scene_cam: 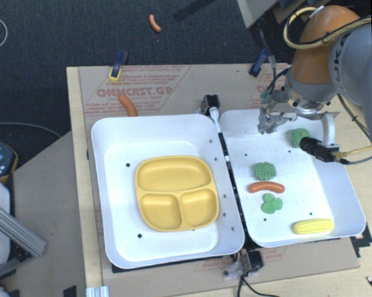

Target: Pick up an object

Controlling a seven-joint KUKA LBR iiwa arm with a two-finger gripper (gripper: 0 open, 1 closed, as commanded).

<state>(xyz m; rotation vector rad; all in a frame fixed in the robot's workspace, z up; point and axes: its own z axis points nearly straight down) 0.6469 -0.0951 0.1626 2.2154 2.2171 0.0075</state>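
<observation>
My gripper [269,126] hangs over the far left part of the right bin [342,193], with nothing seen in it. A green piece [297,135] lies just to its right, partly hidden by the arm. Nearer the front lie a bumpy green ball [264,170], an orange sausage [266,187], a small green broccoli-like piece [271,204] and a yellow corn cob [312,226] by the front wall.
The left bin [113,179] holds a yellow divided plate [175,192]. An orange sausage [128,105] lies on the board behind the left bin, and another [154,23] on the dark floor. A black cable [321,150] trails from the arm over the right bin.
</observation>
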